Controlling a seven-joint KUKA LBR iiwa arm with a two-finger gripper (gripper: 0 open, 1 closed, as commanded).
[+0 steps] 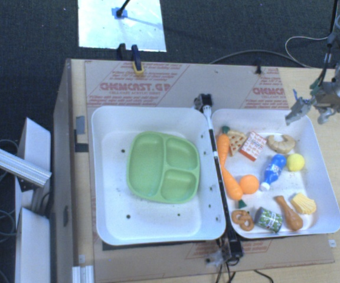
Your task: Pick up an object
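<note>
The right bin (323, 175) holds several toy foods. Among them are a long carrot (231, 184), a shorter carrot (223, 148), an orange (249, 184), a blue bottle (273, 171) and a yellow ball (296, 162). A bagel (281, 143), a red and white box (253, 145) and a waffle piece (236, 139) lie along the back. A pretzel (241, 219), a green can (268, 219), a drumstick (289, 212) and a cheese wedge (304, 203) lie along the front. My gripper (309, 113) hangs above the bin's back right corner, open, with nothing between its fingers.
The left bin (111, 158) holds a green divided plate (163, 167). A black rod (214, 158) runs along the seam between the two bins. Cables trail across the dark floor behind the bench.
</note>
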